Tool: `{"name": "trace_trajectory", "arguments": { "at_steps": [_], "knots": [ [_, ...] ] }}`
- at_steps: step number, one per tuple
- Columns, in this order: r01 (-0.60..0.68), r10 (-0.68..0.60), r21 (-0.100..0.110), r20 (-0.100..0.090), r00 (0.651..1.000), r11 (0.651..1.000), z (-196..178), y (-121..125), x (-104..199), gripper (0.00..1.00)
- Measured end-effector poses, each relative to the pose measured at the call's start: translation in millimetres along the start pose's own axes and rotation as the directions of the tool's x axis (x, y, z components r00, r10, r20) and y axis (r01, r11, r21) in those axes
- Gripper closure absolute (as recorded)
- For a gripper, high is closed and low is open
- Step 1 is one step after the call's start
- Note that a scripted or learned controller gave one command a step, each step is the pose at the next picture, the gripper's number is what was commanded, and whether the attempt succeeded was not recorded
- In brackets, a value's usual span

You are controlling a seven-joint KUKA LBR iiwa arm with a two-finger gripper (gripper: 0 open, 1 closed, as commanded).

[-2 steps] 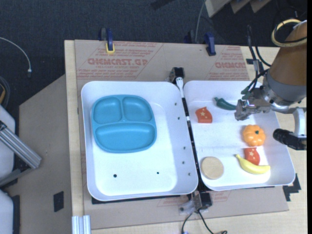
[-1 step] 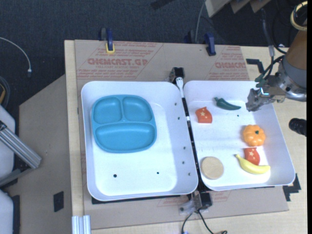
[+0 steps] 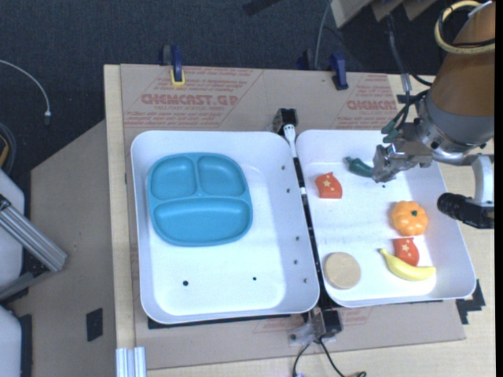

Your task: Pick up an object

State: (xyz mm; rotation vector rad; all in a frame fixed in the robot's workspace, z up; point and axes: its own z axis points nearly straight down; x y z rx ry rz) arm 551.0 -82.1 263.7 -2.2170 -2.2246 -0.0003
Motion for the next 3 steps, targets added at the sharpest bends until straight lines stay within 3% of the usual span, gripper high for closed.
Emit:
{"name": "trace_trajectory", "arguments": {
  "at_steps": [3],
  "knots": [
    [0.0,0.0,0.0,0.0,1.0,1.0,12.5,-32.1,155.8,1.0]
  ]
}}
